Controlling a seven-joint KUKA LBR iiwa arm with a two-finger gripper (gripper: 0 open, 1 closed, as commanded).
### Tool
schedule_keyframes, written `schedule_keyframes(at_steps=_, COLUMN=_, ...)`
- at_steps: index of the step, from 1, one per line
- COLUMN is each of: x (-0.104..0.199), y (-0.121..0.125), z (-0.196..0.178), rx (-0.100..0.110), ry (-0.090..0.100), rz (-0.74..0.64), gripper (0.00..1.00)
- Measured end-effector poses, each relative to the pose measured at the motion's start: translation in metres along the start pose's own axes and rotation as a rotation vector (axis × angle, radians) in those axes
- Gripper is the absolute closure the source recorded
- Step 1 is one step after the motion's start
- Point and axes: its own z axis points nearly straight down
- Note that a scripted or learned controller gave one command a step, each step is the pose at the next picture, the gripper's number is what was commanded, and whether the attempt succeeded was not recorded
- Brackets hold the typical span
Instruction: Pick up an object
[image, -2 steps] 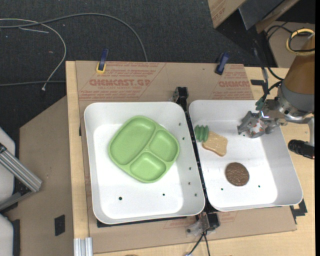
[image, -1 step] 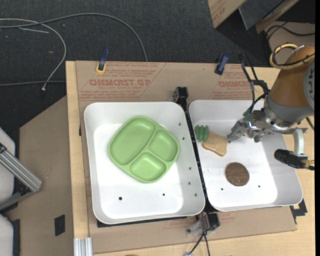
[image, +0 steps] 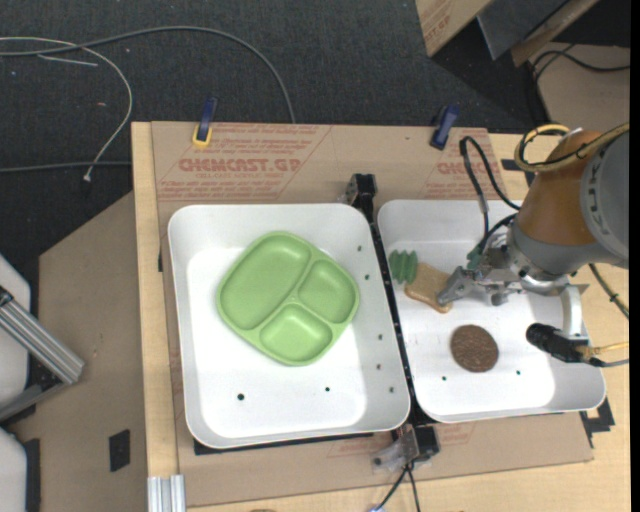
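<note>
Reaching in from the right, the arm (image: 560, 200) hangs low over the right bin (image: 440, 400), hand (image: 462, 287) near that bin's middle-left. Can't tell from this angle what the hand's state is, and nothing is visibly pinched in it.

Objects in the right bin:
- tan flat piece (image: 427, 286), touching or just beside the hand tip, lying slanted
- green ridged item (image: 402, 266), just left of the tan piece, close to the bin's left wall
- brown round disc (image: 474, 348), below the hand, apart from it, open floor on all sides

Tight spot: green item and tan piece sit crowded against the left wall. The bin's lower half around the disc has the most free room.

Left bin (image: 200, 400) holds a green divided plate (image: 288, 297), roughly centred and rotated, with wide white margins to every wall. Both bins sit edge to edge on the cardboard-covered table (image: 160, 300).
</note>
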Motion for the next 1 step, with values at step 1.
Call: schedule_keyframes(at_steps=1, x=-0.0004, y=0.0023, z=0.0022, rx=-0.007, ry=-0.001, rz=0.000, gripper=0.00)
